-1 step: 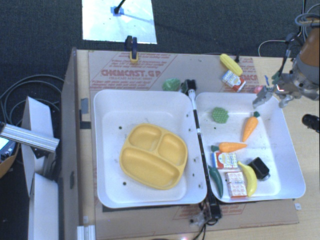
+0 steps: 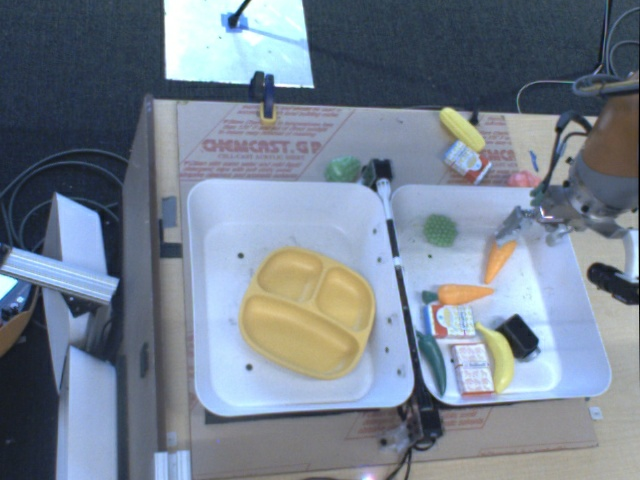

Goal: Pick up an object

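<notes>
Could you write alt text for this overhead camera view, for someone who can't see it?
A grey robot arm reaches in from the right, its hand low over the right bin beside an orange toy carrot. That bin also holds a second carrot, a green ball, a banana and small boxes. The left bin holds a yellow divided plate.

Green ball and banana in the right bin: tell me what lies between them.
In the camera view, between the green ball and the banana lie a carrot and a small carton.
</notes>
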